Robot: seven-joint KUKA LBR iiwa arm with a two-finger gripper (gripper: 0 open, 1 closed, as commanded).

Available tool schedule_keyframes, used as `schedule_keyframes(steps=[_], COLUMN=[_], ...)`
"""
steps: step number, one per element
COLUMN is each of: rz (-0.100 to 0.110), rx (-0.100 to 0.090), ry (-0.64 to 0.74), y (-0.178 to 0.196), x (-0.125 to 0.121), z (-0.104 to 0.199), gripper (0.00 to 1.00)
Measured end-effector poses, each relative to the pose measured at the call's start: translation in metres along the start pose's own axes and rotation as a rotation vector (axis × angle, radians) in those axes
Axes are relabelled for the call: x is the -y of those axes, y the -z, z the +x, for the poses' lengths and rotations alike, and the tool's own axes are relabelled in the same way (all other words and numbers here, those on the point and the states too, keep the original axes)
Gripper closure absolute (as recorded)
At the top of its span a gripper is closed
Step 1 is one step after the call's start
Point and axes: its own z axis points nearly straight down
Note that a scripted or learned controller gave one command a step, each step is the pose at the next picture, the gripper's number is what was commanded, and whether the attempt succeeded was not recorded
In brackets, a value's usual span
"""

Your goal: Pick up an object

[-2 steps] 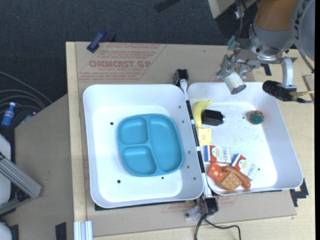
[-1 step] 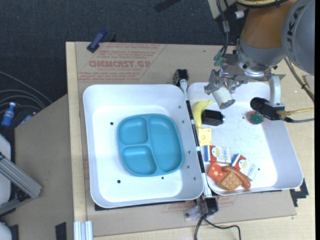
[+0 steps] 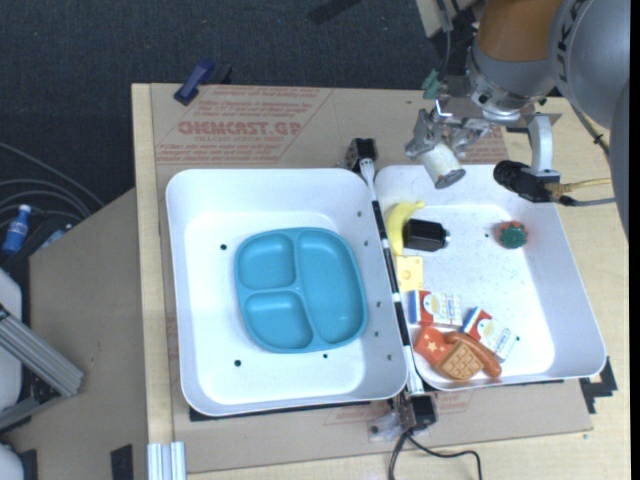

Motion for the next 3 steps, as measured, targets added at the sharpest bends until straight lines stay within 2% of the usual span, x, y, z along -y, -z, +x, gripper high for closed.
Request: schedule_keyframes(steps=[1,2,3], rz=[0.000,0.006,-0.001], rx=[0.000,-0.001,0.000], ry=[0.000,-0.003,-0.001], y=[0.000,-0.070,-0.159], x=[0.000,0.001,0.000], z=[0.000,-0.019,-0.060], gripper=[0.00,0.00,0.00])
